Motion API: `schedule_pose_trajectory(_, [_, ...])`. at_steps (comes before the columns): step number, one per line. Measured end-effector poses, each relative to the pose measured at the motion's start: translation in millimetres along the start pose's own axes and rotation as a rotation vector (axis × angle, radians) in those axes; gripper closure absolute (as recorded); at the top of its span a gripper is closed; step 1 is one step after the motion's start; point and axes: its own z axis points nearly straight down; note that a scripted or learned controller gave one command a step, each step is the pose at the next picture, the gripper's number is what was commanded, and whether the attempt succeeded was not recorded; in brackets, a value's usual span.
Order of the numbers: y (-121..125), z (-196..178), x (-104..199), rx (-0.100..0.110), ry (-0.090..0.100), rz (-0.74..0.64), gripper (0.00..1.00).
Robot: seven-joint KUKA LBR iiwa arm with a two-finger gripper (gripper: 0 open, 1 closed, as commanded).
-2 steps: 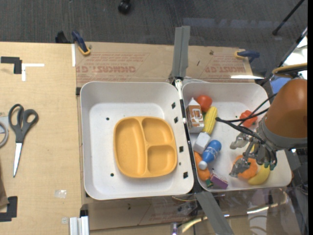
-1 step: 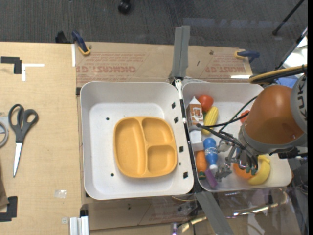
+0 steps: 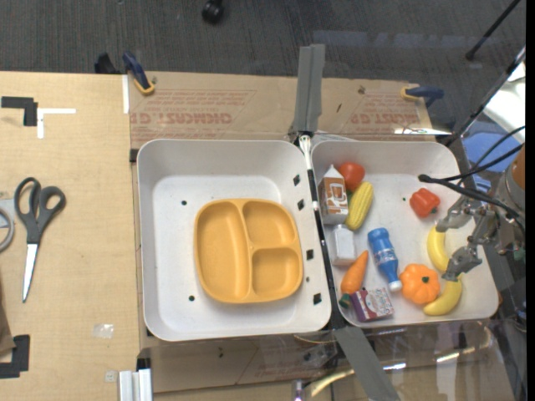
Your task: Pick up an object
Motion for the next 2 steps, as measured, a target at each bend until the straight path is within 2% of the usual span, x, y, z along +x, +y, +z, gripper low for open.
schedule_pose_trajectory(1, [7.2, 74.5, -33.8, 0.002, -0.019, 0.073, 0.0])
schedule_pose_trajectory(2, [54.9, 89.1, -32.8, 0.0, -0.012, 0.28, 0.0])
